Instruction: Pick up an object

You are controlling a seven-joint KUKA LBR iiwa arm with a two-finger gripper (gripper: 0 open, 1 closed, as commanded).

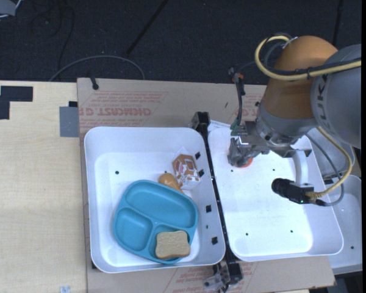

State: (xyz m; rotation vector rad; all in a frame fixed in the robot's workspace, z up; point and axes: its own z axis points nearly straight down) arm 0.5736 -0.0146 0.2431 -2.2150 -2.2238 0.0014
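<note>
**End effector low over a red object in the right bin**

We see the arm reaching in from the right, with its end effector down in the far left corner of the right bin, close to the divider between the two bins. A small red object shows just beside the end effector's tip, on the bin floor, partly hidden by it. We cannot tell whether the end effector is apart, together or clamped on that object, since the wrist covers it from above.

In the left bin a blue divided tray lies across the near half. A tan, bread-like slice sits in the tray's near right compartment. A small orange-brown rounded item lies at the tray's far edge, and a crinkled packet with a brown and white pattern lies just beside it, towards the divider.

Both bins rest on a cardboard sheet on the pale wooden desk.
</note>
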